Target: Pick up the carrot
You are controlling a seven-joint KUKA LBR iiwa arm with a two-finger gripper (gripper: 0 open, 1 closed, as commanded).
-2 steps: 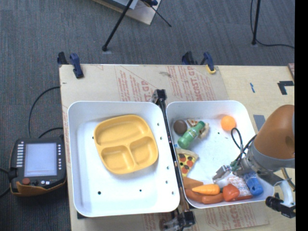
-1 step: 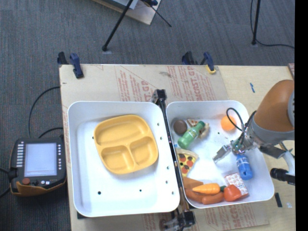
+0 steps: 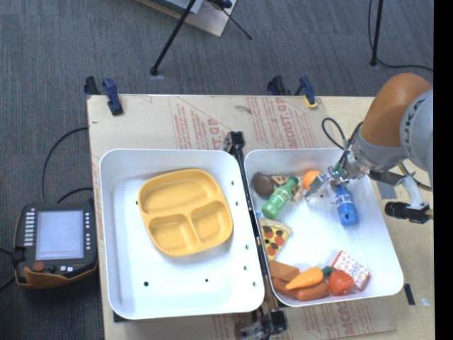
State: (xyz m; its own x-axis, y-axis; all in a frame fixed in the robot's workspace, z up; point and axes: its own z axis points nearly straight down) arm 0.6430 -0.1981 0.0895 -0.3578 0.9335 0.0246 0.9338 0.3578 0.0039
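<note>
A smooth yellow plastic tray [image 3: 185, 211] with three rounded hollows lies in the left bin [image 3: 113, 190]. Right of it, in the right bin's [image 3: 386, 243] near edge, the tapered orange carrot [image 3: 306, 278] lies aslant, its green-capped thick end up-right, its tip down-left. Farther right, the gripper [image 3: 327, 181] hangs open over the bin's far part, grasping nothing.

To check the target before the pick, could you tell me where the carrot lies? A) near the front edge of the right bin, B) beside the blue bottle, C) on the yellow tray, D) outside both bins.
A: the carrot rests among the toys near the right bin's front edge.
</note>
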